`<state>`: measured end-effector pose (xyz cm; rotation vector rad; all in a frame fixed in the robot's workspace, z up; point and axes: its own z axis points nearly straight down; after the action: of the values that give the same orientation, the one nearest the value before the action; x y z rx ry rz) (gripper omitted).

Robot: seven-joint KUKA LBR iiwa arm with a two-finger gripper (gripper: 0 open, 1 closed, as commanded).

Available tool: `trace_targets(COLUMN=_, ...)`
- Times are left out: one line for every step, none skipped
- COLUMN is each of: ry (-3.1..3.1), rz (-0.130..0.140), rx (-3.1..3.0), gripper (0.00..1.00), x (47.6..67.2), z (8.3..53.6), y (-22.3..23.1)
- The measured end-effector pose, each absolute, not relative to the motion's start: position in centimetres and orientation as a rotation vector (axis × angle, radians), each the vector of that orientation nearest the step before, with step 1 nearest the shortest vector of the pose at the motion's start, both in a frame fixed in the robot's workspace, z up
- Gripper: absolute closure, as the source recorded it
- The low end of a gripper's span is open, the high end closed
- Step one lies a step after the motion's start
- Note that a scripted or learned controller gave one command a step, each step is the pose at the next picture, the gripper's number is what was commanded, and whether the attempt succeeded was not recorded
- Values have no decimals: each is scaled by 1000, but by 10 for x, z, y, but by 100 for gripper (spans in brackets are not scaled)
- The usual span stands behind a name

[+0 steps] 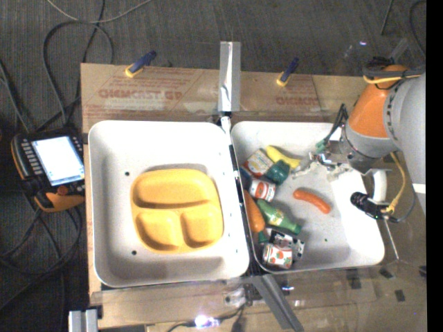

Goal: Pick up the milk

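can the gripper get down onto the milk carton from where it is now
Probably, with care. The gripper hangs over the right bin, and the milk carton lies at the bin's near-left corner with open space above. But a green bottle crowds it, so a clean grasp looks tight.

The grey arm with the orange band (387, 116) runs off the right edge, so its upper part is cut away. The hand (324, 159) is small and blurred — its fingertips blend into metal glare. The small carton printed with red and white (279, 254) lies half under a dark can (285, 239) — its label is too small to read.
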<state>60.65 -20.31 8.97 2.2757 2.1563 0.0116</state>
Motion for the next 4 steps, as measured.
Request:
trace_targets(ry=1994, rz=6, rx=2416, gripper=0, x=611, z=89, y=-112)
trace_targets(ry=2141, rz=7, rx=2281, gripper=0, x=582, z=90, y=-101)
trace_targets(ry=2281, rz=10, rx=2142, gripper=0, x=542, z=90, y=-121)
trace_targets(ry=2349, rz=8, rx=2049, gripper=0, x=494, z=92, y=-103)
